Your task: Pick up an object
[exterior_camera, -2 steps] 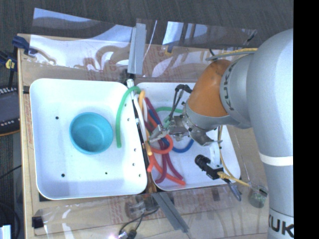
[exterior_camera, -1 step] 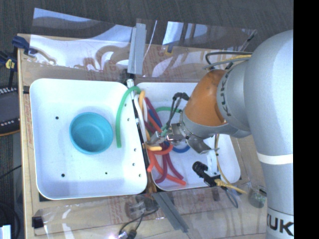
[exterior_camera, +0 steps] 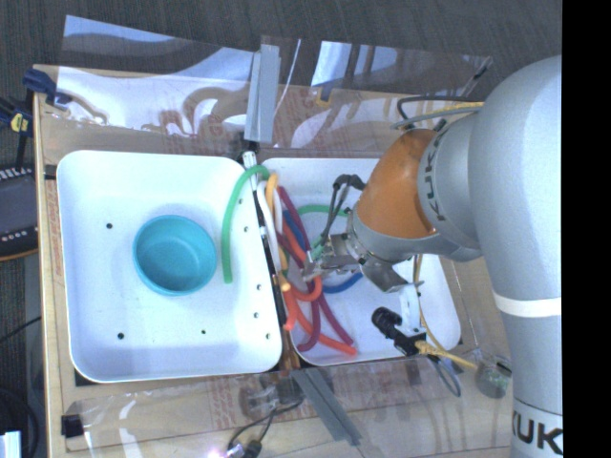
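Now my claw [exterior_camera: 307, 277] is hovering, grip unclear, over tangled red, purple and green rubber tubes [exterior_camera: 320, 324] crowding the right white bin's [exterior_camera: 444, 324] left edge.

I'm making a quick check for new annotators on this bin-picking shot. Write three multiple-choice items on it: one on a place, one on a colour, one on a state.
1. Where does the bowl sit?
A. In the left bin
B. In the right bin
C. On the bench outside both bins

2. What colour is the tube draped over the wall between the bins?
A. Yellow
B. Green
C. Black

3. How does the bowl stand?
A. Upside down
B. On its side
C. Upright, opening upward

Answers:
1. A: the bowl rests on the floor of the left bin, apart from its walls.
2. B: the green tube curves from the dividing wall down into the left bin beside the bowl.
3. C: its hollow inside faces the camera.

The gripper is over the tangle of red, blue and purple tubes in the right bin.
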`<state>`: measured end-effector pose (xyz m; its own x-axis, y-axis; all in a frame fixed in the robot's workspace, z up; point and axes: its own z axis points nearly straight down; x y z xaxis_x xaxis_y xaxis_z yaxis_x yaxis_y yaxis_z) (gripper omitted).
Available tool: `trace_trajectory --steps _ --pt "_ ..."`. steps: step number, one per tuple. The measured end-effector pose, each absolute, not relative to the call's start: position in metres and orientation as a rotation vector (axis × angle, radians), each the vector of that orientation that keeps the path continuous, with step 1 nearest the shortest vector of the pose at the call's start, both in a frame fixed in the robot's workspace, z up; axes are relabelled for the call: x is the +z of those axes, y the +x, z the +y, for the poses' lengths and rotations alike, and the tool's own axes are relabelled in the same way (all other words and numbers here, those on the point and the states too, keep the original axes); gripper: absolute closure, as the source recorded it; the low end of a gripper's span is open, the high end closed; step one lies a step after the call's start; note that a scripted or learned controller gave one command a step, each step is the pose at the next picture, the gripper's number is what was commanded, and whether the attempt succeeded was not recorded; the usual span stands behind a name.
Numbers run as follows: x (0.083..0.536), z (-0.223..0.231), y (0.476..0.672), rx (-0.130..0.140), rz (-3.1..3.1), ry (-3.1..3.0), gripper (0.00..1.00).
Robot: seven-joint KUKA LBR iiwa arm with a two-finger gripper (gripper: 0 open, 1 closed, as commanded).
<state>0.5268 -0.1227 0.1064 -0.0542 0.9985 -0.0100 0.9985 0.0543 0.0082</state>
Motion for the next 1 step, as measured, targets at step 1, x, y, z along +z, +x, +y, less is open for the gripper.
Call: trace_trajectory --steps 1 --pt "0.2096 -0.1250 0.5849 -0.002 2.333 2.107 1.00"
